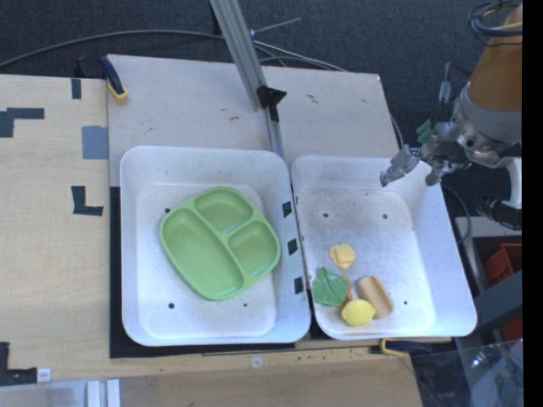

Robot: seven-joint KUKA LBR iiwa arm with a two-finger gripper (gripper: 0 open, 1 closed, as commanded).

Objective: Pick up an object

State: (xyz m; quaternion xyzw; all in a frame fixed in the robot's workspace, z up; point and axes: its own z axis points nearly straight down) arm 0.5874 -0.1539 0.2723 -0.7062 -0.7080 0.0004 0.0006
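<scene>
My gripper (416, 170) hangs over the far right corner of the right bin (373, 202), its two grey fingers spread apart with nothing between them. Well below it, near the bin's front edge, lie four small objects: a pale yellow piece (342, 255), a green leafy toy (329, 287), a tan hot dog bun (375, 296) and a yellow lemon (357, 313). The gripper is apart from all of them, roughly a third of the bin's length away.
A green divided plate (220, 242) lies in the left bin (140, 227). A slanted metal pole (242, 45) stands behind the bins' shared wall. A blue and yellow clamp (113, 79) sits at the bench's far left.
</scene>
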